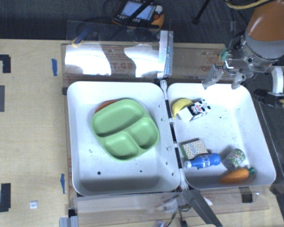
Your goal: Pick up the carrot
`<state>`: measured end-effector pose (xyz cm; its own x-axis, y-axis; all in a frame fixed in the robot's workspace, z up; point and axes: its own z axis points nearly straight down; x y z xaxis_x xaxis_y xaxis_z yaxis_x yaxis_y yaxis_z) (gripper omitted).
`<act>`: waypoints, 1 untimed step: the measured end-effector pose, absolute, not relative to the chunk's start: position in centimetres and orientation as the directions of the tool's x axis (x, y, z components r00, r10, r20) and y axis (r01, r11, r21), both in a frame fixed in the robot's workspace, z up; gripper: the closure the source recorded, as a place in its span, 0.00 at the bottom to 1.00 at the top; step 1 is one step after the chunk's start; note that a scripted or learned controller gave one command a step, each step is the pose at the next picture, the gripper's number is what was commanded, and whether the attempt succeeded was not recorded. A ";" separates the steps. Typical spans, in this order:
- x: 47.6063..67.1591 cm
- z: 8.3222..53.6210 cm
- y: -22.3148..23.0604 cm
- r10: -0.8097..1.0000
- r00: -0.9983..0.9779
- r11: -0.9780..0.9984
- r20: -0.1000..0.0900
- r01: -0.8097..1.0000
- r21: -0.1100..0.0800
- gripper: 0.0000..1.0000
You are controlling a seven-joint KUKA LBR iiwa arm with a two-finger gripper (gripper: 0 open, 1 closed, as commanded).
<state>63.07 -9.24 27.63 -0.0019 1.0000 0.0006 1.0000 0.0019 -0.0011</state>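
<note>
The carrot [236, 175] is orange, short and tapered, with a small green tip at its right end. It lies on its side in the right bin [260, 126], in the near right corner, close to the front wall.

Left bin [80, 126]: it contains one green divided plate [125, 128] with three compartments, set at a slant. An orange-brown edge shows from under the plate's upper left rim; what it belongs to cannot be determined.

Right bin, from left to right: a yellow banana [180, 106] lies near the far left corner, with a small black-and-white item [199, 109] touching its right side. Nearer the front, a small patterned box [194, 148] lies beside the dividing wall. A blue bottle [203, 161] lies on its side just in front of the box. A small can [234, 158] lies at the bottle's right end, just behind the carrot.

Gripper [224, 78]: it hangs above the far rim of the right bin, well apart from the carrot. Its two fingers are spread apart with nothing between them.

Surface: both white bins sit side by side on a light wooden bench [28, 126]. The bench carries black corner marks and short strips of blue tape [54, 66]. A clear panel behind the bins reflects bright light. A handheld controller [137, 12] with a lit screen rests on the dark floor beyond the bench.
</note>
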 end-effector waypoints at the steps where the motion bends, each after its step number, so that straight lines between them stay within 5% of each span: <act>1: 53.8 15.0 -13.4 0.903 -0.429 0.429 0.001 0.903 0.001 0.00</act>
